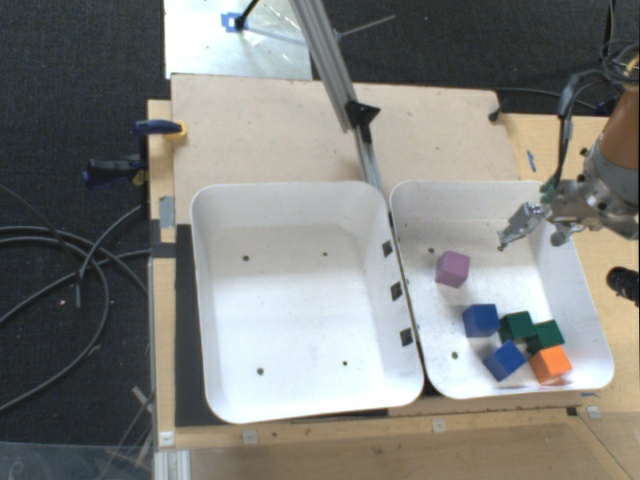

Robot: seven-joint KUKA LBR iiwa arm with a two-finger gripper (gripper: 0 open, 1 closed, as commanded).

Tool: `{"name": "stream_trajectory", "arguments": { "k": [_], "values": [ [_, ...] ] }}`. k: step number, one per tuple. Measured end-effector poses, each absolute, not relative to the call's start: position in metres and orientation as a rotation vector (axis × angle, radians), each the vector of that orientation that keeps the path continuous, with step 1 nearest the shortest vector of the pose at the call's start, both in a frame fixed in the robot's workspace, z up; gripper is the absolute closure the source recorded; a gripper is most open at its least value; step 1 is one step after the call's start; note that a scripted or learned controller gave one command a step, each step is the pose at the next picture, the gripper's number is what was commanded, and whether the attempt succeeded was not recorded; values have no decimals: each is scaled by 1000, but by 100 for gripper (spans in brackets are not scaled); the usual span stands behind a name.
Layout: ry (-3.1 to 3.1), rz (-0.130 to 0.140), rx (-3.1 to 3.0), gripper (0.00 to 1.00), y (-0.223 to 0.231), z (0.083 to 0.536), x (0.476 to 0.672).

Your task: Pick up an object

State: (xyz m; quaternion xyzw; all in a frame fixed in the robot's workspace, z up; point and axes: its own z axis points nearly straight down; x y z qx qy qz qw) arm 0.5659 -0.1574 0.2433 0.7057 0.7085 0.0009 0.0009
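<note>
Camera view looks down at a slant on the counter (300,128), a pale board carrying two shallow white bins side by side. All the loose things lie in the right bin (470,203). A purple cube (452,268) sits alone near the middle of that bin, tilted a little so that one corner points toward the left wall, and it stands apart from the others. Lower down, toward the near right corner, five blocks crowd together: a blue cube (480,319) at the upper left of the group, a dark green cube (516,325) just beside it to the right, a second green block (546,334) touching the first on its right, another blue cube (505,360) below them, and an orange cube (550,364) at the lower right, close to the bin's rim. The colours are flat and matte, and the cubes look alike in size. The left bin (300,298) shows its white floor with a few small dark dots. The arm (622,158) comes in from the right edge, its orange band just showing near the top right, with the grey wrist angled down and leftward over the far right part of the right bin. The tool (522,223) hangs above the bin floor, up and to the right of the purple cube and well apart from the cluster; nothing sits between its tips, but whether they are spread or closed cannot be told at this size.
</note>
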Motion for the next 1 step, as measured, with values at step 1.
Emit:
{"name": "stream_trajectory", "arguments": {
  "k": [1],
  "values": [
    [2226,-4,2224,0,-161,96,536]
  ]
}}
